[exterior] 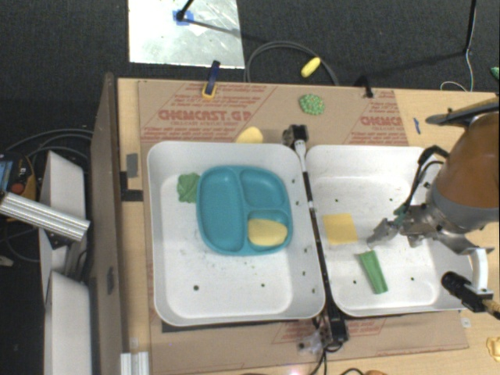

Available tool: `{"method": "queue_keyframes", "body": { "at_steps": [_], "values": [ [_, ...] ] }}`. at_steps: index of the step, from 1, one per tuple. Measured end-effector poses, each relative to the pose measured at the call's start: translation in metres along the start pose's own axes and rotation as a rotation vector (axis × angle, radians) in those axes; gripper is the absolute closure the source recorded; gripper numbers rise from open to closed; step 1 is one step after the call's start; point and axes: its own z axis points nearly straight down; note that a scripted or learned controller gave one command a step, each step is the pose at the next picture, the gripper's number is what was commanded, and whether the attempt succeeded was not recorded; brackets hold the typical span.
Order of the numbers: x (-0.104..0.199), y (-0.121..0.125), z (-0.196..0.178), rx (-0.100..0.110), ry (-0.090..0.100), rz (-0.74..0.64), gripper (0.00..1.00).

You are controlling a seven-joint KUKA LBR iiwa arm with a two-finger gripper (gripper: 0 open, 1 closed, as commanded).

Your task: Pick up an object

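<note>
Pincer: you see it low in the right white bin, apparently empty; opening unclear.
Nearest: flat yellow square, green stick.

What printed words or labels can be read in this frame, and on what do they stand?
"CHEMCAST GP": red print on the brown sheet behind the left bin.
A second red print on the same sheet behind the right bin, starting "CHEMC", is cut off by the arm.
The smaller red lines beneath both are too blurred to read.

Arm reaching in from right, gripper low — tilted
</note>
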Motion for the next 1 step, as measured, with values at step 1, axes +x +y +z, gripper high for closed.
{"method": "queue_keyframes", "body": {
  "at_steps": [1],
  "values": [
    [0.0262,0.0013,0.0714,-0.011,-0.002,-0.008,0.0]
  ]
}}
